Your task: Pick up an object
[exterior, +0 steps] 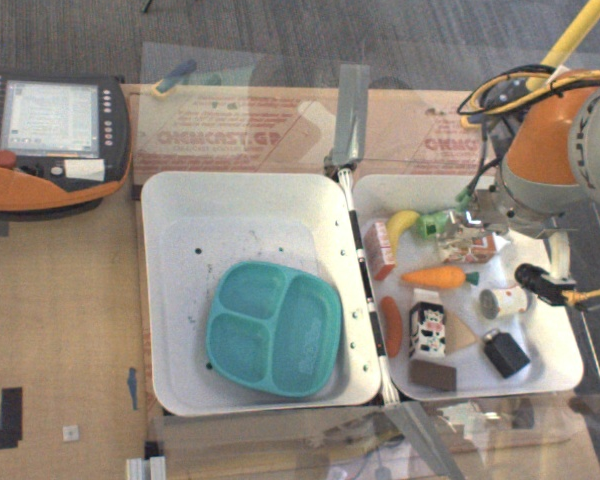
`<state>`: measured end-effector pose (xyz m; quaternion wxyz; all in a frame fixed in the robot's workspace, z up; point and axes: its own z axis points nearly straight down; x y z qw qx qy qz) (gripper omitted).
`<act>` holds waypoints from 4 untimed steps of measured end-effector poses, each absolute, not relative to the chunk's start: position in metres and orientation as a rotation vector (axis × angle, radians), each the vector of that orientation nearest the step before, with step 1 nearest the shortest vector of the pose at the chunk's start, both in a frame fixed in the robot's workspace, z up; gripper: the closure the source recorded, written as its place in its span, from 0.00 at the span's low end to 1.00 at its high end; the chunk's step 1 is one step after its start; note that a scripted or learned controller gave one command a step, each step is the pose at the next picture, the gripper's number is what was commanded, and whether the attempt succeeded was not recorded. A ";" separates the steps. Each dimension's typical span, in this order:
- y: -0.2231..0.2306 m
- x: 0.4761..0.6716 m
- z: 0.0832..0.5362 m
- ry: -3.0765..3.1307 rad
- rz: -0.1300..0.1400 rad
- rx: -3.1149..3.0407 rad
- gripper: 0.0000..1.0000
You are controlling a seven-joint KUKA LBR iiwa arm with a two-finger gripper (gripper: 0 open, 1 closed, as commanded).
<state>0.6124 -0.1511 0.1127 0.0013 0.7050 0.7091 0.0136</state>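
1. The gripper (472,216) hangs over the upper part of the right bin (570,372), at the right of the frame. We cannot tell from this slanting view whether it is wide, narrow or closed on anything.
2. No single object is named by the task. We judge the likeliest targets to be the two things nearest the gripper. These are a green piece (438,224) just to its left and a brown-and-white item (478,249) just below it, both in the bin's upper middle.
3. To do the step well, we would commit to one target and centre the gripper over it. We would then descend vertically and close across its narrower side. The crowding is the risk, since a slanted approach could nudge the banana (403,224) or the carrot (435,278) close by.
4. The green piece looks small, bright and irregular in outline, and it touches the banana's right end. The brown-and-white item is blurred; we take it for a small printed packet lying flat.
5. The carrot lies apart from its neighbours, lengthwise across the bin's middle. We judge it the easier alternative.
6. The left bin (180,228) holds a teal divided plate (275,328), well away from the gripper.
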 end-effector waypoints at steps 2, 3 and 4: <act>-0.097 0.635 0.236 2.167 0.001 2.272 0.00; -0.118 0.631 0.105 2.148 0.005 2.286 0.00; -0.123 0.668 0.151 2.257 0.003 2.180 0.00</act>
